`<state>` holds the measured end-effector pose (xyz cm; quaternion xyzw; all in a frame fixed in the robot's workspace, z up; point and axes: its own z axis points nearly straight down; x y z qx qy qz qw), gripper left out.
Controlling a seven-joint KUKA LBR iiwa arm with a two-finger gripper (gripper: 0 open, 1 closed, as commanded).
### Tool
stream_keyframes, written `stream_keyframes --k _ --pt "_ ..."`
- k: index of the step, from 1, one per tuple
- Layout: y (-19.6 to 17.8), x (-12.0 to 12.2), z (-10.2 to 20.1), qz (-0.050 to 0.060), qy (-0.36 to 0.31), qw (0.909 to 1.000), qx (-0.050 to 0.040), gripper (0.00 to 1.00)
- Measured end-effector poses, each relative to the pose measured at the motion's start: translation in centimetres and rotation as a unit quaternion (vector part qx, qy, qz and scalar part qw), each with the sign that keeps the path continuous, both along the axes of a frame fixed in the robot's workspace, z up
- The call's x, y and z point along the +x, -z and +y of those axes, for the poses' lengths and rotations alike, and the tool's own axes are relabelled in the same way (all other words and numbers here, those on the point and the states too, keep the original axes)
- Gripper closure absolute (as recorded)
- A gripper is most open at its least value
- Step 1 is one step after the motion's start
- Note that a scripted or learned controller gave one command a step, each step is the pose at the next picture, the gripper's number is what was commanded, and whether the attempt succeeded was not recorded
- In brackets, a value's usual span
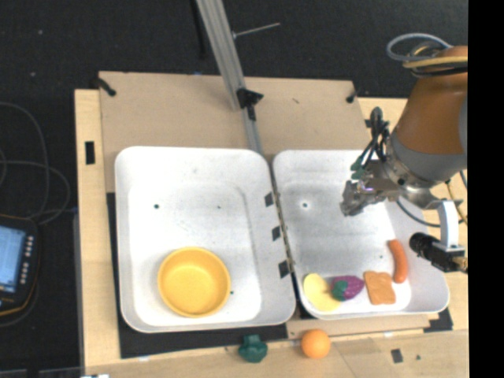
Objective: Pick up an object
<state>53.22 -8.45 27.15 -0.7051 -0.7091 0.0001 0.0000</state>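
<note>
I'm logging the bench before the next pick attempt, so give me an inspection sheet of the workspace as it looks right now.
Surface: two white bins side by side, left bin and right bin, on a tan board.
Job's things: yellow bowl in the left bin; along the right bin's near edge a yellow piece, purple and green toy, orange block and orange-red sausage shape.
Clutter: orange ball and green thing on the board, outside the bins.
Gripper: gripper above the right bin, nothing seen in it.
Cables: dark wires along the wrist.
Surroundings: metal rail, screen at left, dark floor.
</note>
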Motion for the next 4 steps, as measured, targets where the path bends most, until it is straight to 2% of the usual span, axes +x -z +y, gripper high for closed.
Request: stream_keyframes --k 1,4 --pt "0.0 3.2 4.1 -0.002 0.0 1.0 -0.0002 1.0" --pt "1.2 10.3 17.3 0.0 0.002 1.0 -0.0009 1.0"
